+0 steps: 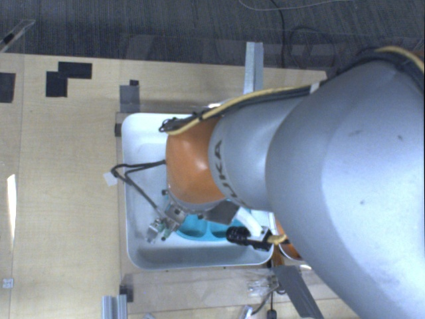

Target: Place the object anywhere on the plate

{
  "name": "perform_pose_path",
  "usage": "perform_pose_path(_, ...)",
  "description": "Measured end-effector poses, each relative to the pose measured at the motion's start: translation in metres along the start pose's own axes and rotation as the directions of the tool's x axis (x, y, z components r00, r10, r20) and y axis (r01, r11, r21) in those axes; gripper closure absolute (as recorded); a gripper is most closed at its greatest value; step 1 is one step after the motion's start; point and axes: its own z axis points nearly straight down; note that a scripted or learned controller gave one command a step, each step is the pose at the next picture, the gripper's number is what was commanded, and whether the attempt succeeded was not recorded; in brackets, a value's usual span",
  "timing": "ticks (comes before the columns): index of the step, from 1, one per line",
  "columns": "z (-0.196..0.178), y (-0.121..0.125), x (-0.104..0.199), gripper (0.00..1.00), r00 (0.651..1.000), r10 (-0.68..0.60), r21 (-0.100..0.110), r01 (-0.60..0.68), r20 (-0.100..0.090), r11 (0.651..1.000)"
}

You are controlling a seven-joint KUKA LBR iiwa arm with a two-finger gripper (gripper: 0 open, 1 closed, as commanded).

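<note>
A blue plate [199, 229] lies in the white bin [143, 178] near that bin's front edge, toward its front right corner, and most of it is hidden under the arm [292, 178]. The object to be placed cannot be picked out with confidence; a black-and-yellow item [249, 236] sits at the plate's right side beside the bin's right wall, and whether it rests on the plate or belongs to the robot cannot be told. The gripper [159, 228] hangs low over the bin's front left part, just left of the plate's visible edge, below the orange band [189, 165]. Whether the jaws are spread or pressed together cannot be told, nor whether anything sits between them. The coming move likely turns on shifting the jaws rightward, since the plate lies to their right along the bin's front edge.
</note>
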Motion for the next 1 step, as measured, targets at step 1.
perform_pose_path(1,-0.0608,0.0009,-0.0014,0.00,0.886,-0.463,-0.005,0.463,0.006,0.886)
